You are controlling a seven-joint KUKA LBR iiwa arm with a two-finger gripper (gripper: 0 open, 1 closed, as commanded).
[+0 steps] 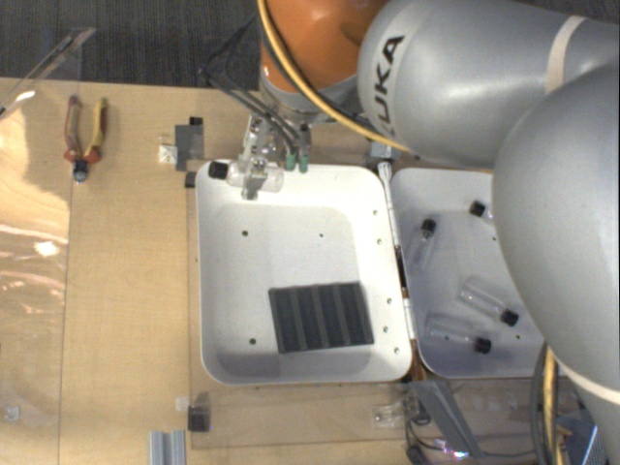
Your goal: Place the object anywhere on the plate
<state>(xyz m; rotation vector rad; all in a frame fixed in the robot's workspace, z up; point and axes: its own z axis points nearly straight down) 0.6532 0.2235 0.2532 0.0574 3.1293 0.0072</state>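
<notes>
Below and right of my gripper lies the black ridged plate; whether the gripper holds anything I cannot tell.

The light is bright and even, and it seems to come from above. A pale shiny glare lies on the wooden surface at the left. The left bin looks very white, with soft grey shadow along its lower wall. The big grey arm is close to the camera and looks a bit soft and blurry, with a light shine on its top. Small things look grainy.
</notes>
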